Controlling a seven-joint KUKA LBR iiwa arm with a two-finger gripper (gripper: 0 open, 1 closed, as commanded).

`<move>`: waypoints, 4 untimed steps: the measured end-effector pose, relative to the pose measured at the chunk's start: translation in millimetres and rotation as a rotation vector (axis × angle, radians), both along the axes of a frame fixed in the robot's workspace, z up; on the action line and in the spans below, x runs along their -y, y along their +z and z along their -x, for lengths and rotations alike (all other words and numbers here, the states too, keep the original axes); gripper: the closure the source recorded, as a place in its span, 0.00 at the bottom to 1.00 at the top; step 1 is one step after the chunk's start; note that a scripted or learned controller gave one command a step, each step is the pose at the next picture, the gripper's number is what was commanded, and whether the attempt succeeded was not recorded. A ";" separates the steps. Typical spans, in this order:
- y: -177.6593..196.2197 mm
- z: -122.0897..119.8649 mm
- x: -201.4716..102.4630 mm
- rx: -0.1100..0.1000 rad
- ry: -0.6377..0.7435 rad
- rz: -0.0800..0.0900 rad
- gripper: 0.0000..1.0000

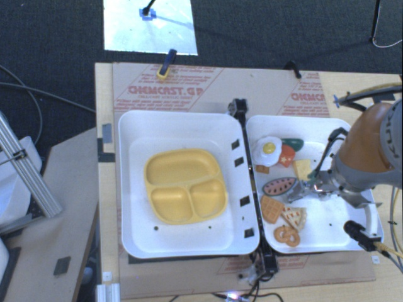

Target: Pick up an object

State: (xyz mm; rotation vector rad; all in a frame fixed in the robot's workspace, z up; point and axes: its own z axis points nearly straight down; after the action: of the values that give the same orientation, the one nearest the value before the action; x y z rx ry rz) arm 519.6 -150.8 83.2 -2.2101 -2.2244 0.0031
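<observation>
Fingers [295,195] low in the right bin [327,241], reaching in from the right on the grey arm [371,150] with its orange band. Impossible to tell whether spread or clenched; nothing visibly between them. Toy food crowded on every near side: salami slice [279,185] just left, cheese wedge [303,168] just above, cracker [294,217] just below, waffle [272,209] lower left, pretzel [286,236] farther below. Fried egg [269,148] up and left. Yellow divided tray [186,185] well to the left, in the other bin [182,126].
</observation>
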 end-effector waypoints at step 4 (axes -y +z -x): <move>44.8 32.0 -68.2 0.009 -0.004 0.002 1.00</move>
State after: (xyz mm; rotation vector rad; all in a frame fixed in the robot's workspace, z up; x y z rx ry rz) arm 487.6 -82.6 127.9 -2.2203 -2.2249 -0.0041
